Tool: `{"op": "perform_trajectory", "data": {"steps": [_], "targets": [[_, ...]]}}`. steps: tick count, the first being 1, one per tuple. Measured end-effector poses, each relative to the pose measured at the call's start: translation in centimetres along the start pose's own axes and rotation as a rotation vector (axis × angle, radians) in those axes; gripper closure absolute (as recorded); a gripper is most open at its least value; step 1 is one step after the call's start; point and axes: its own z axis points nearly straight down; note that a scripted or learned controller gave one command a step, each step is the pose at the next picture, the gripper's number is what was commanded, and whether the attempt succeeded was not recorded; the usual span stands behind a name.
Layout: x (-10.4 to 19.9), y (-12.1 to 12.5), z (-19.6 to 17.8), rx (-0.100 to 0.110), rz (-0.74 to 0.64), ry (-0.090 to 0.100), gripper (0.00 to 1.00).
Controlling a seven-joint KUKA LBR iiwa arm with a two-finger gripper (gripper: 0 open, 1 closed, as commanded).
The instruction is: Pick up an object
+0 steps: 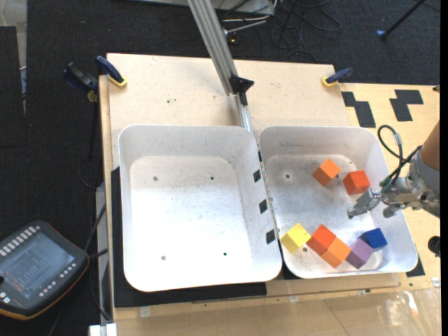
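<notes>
Overhead, at a slant: bench (182, 89) with two white bins side by side. Left bin (133, 187) beside right bin (392, 187), rims touching along the middle. Arm (428, 177) reaching in from the right, over the right bin's right wall. Gripper (360, 207) low over the bin floor, just below the red block (356, 181) and above the blue block (374, 239); fingers too small and blurred to read as apart or together, nothing seen between them.

Blocks, all in the right bin:
- orange block (326, 172) near the middle, just left of the red block, a narrow gap between them;
- yellow block (296, 236) at the lower left, near the bin's front;
- red-orange block (323, 239) right of the yellow, touching a second orange block (337, 252);
- purple block (360, 253) beside that, touching the blue block at its upper right.

Metal pole (213, 37) slanting from top centre down to the bins' junction. Pendant (35, 268) at the lower left, off the bench. Clamps (112, 72) at the bench's far corners.
</notes>
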Motion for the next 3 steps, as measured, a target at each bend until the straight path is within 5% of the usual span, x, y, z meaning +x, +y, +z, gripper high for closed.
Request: {"op": "perform_trajectory", "data": {"steps": [2,3], "targets": [[-0.3,0.1,8.6,-0.005,0.000,-0.002,0.00],[-0.3,0.2,7.4,-0.009,-0.001,-0.002,1.00]]}}
